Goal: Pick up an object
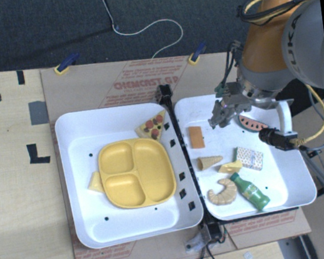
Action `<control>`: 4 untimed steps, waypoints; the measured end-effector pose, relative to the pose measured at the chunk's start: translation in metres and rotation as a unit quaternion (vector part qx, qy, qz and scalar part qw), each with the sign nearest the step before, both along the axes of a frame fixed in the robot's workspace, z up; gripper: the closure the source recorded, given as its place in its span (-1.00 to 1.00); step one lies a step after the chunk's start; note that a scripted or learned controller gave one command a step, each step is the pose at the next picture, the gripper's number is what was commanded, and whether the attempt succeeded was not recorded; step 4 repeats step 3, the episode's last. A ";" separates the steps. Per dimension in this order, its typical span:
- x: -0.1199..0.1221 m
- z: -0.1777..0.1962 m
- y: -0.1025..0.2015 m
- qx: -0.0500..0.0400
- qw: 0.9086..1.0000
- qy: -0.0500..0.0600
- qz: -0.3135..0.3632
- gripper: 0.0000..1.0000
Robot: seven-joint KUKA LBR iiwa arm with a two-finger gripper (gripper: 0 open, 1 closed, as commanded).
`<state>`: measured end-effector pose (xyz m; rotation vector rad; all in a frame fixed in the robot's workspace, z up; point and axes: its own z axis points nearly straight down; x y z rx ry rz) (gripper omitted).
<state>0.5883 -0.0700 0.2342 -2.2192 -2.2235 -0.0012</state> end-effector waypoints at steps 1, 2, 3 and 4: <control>-0.001 -0.020 -0.008 -0.001 1.000 0.002 -0.001 1.00; 0.004 0.000 -0.004 0.000 1.000 0.000 0.000 1.00; 0.004 -0.018 0.002 -0.001 1.000 0.002 -0.001 1.00; 0.004 -0.018 0.002 -0.001 1.000 0.002 -0.001 1.00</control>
